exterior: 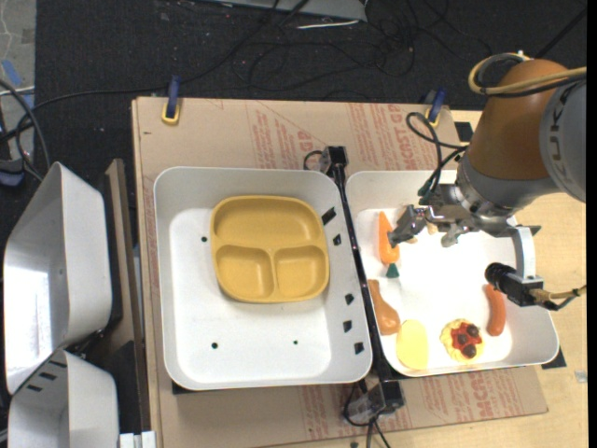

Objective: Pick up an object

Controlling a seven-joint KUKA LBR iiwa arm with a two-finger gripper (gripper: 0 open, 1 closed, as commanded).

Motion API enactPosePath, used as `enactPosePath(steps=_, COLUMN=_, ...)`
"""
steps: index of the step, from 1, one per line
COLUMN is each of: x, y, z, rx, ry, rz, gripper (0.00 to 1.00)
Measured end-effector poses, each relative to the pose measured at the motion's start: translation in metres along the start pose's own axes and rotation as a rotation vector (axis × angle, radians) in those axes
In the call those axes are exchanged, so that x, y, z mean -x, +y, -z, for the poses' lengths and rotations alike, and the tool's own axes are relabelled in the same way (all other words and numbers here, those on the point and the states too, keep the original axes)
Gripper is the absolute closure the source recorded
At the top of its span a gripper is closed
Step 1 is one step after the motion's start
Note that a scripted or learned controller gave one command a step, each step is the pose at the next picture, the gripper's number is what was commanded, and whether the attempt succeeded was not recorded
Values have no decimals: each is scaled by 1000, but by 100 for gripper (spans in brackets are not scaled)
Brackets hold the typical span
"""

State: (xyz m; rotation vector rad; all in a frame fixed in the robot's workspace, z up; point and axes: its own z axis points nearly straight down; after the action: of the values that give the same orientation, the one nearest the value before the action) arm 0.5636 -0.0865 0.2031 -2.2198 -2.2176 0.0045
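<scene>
A brown bench board [280,129] carries two shallow white bins side by side, the left bin [182,278] and the right bin [532,343], their inner walls meeting along a dark seam. The grey arm with its orange band [518,119] reaches in from the right and hangs over the upper part of the right bin. In the left bin lies a yellow divided plate [270,248], set toward the upper middle, with three compartments. The gripper [403,233] sits at the upper left of the right bin, just beside an orange carrot [384,238] that lies upright along the bin's left wall; whether its tool is released or clenched on anything cannot be told from this angle. Lower on the same side rests a tan drumstick-shaped piece [383,310], and beside it near the bottom wall a pale yellow oval piece [412,343]. To its right lies a small pizza-like disc with red and dark toppings [464,338], and further right a red-orange sausage [496,310], upright near the right wall.
</scene>
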Motion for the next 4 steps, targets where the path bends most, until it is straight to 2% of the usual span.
enactPosePath(steps=2, x=5, y=6, z=-105, rx=-1, ry=0, rz=0, gripper=0)
enactPosePath(steps=3, x=5, y=8, z=-91, rx=5, ry=0, rz=-2, gripper=100)
enactPosePath(steps=4, x=12, y=5, z=-30, rx=10, ry=-2, rz=-1, gripper=100)
